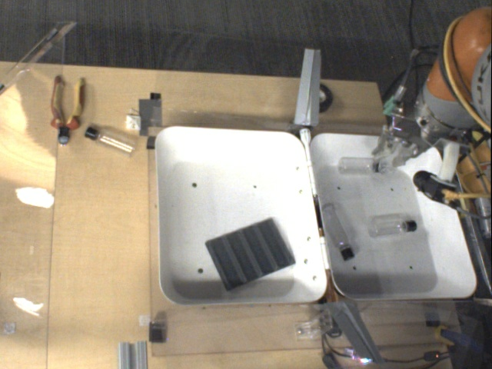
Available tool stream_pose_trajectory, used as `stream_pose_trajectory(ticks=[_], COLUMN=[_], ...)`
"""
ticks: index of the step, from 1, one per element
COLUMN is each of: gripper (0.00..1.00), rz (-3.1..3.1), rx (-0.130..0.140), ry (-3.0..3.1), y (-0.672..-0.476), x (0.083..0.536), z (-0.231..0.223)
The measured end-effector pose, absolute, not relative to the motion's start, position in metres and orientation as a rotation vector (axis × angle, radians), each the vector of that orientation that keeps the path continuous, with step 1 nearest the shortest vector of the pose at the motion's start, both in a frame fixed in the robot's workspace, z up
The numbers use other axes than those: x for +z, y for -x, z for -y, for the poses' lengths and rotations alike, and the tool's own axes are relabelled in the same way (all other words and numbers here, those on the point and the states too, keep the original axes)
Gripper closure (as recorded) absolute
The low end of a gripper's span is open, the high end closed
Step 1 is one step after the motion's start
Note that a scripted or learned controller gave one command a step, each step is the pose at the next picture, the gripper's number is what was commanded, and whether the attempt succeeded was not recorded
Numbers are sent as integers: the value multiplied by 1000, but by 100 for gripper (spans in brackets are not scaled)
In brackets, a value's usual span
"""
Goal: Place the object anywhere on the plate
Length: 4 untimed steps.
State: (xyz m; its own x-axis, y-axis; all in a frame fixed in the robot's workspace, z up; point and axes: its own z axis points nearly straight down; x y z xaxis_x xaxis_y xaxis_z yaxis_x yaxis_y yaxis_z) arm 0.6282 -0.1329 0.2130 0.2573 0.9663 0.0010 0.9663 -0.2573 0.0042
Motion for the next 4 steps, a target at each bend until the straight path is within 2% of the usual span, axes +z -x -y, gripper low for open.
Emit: stream_pose_trajectory(ticks=[1, 2, 3, 4], gripper=[100, 100, 100, 100], rz=[-1588, -1707, -1377, -1665], rx=[3, 4, 1, 7], ry=[-2708, -2636, -2824, -2664], y=[-669, -669, -662, -635], x=[250, 244, 221, 298], z=[57, -3, -77, -175])
